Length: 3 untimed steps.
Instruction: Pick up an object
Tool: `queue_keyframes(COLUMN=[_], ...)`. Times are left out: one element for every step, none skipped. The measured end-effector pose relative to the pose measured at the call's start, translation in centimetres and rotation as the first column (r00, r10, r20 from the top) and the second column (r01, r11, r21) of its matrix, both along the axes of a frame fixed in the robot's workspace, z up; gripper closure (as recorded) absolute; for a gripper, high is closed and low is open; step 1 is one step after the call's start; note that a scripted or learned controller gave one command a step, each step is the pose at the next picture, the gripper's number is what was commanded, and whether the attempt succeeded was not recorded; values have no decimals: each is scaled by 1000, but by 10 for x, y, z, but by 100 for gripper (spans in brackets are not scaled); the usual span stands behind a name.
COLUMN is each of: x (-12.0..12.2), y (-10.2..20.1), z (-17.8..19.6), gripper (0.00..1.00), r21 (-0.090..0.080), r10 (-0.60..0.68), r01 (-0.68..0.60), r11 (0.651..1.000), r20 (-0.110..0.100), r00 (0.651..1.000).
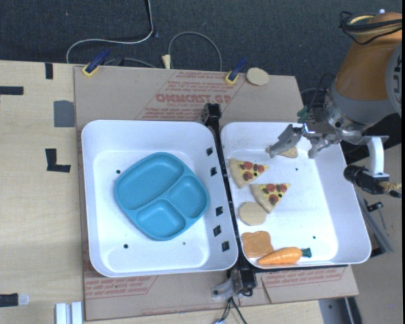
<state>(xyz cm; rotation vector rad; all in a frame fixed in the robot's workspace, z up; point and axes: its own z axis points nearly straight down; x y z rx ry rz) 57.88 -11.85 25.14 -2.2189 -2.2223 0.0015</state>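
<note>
The robot's hand (301,143), fingers spread wide, hovers over a small pale piece (289,152) at the right bin's (337,201) far end, above two pizza slices (246,171)

A brown cardboard sheet (189,100) with red print lies on the wooden bench (27,201) beneath both bins. Blue-and-yellow clamps (94,64) pin its far edge, a round tan disc (258,77) rests near its corner, and cables (148,25) loop behind.
</note>
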Motion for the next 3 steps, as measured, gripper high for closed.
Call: queue_keyframes(x=[-7, -26, -26], y=[-2, 6, 4], z=[-158, -159, -148], gripper=[0, 0, 100], r21=[-3, -14, -14], r10=[-1, -2, -4], r01=[0, 2, 4], r11=[1000, 1000, 1000], r20=[-2, 32, 29], r00=[1000, 999, 1000])
